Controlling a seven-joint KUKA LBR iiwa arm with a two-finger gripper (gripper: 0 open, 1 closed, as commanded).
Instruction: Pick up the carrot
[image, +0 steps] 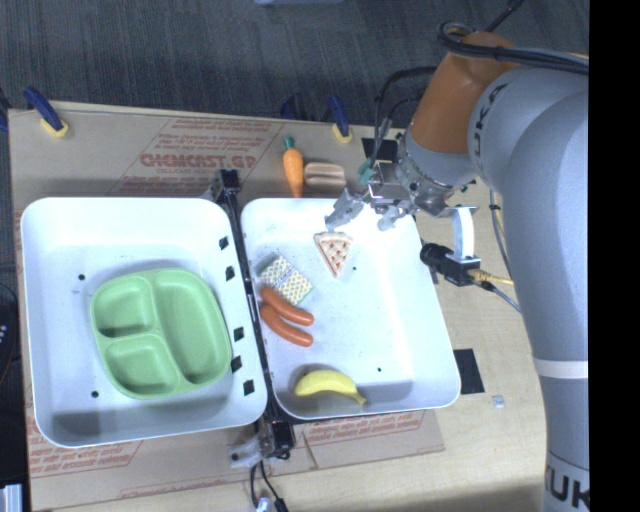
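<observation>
The carrot (291, 170), orange with a green top, lies on the cardboard just behind the right bin (420, 330), outside its back rim. My gripper (364, 214) hovers over the back of the right bin, to the right of the carrot and a little nearer the front. Its fingers (340, 212) stand spread apart with nothing between them. Directly below the gripper is a pizza slice (334, 252).
A bread roll (323, 177) sits right beside the carrot. The right bin also holds a patterned cracker (286, 280), two sausages (287, 315) and a banana (328, 385). A green divided plate (158, 328) lies in the left bin (50, 250).
</observation>
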